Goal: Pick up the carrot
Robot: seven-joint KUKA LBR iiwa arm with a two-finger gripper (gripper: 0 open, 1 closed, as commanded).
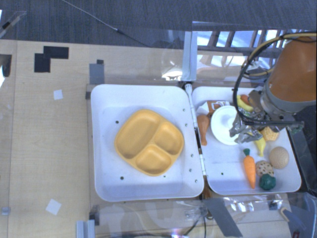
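The carrot (249, 170) is orange with a small green top. It lies lengthwise in the right bin (225, 180), near the front, with its tip toward the front edge. My gripper (242, 133) hangs over the same bin, just behind the carrot's green end and at the right edge of a white plate (223, 125). It stands a little apart from the carrot, and nothing shows held in it. The arm's orange band (296, 73) rises behind it and hides part of the bin's back right.
Around the carrot lie a speckled cookie (264, 168), a green piece (268, 182), a beige egg (279, 157) and yellow pieces (261, 146). An orange-brown stick (202, 128) lies along the right bin's left wall. The left bin (106, 182) holds a yellow divided plate (149, 142).
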